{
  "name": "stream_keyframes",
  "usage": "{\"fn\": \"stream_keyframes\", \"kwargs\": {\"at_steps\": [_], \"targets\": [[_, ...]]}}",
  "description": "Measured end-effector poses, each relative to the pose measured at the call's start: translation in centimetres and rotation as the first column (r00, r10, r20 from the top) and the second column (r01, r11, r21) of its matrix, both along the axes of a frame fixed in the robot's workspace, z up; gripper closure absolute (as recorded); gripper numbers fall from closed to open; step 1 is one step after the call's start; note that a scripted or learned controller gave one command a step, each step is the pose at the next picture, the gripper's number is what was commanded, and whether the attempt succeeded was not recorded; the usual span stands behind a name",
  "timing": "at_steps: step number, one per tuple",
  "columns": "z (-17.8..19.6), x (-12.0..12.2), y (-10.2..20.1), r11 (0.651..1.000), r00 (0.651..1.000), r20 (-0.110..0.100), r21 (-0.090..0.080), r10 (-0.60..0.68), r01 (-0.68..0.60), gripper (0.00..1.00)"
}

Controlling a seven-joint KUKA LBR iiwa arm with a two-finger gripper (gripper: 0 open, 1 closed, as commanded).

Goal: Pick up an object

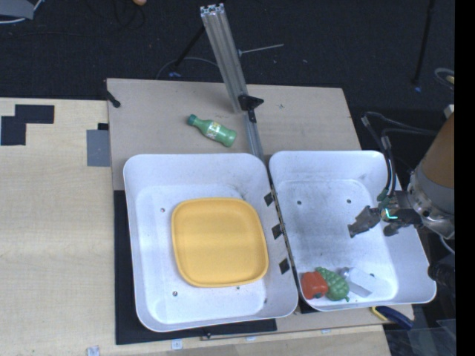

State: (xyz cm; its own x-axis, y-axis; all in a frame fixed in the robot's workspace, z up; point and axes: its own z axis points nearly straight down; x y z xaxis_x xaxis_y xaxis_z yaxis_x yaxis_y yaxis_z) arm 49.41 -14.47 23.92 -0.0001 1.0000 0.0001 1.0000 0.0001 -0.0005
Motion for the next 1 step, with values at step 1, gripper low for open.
{"fn": "stream_keyframes", "kwargs": {"at_steps": [1], "targets": [[0.00, 0.00, 0.00, 1.000, 1.000, 0.000, 0.000, 0.000, 0.000, 0.00]]}}
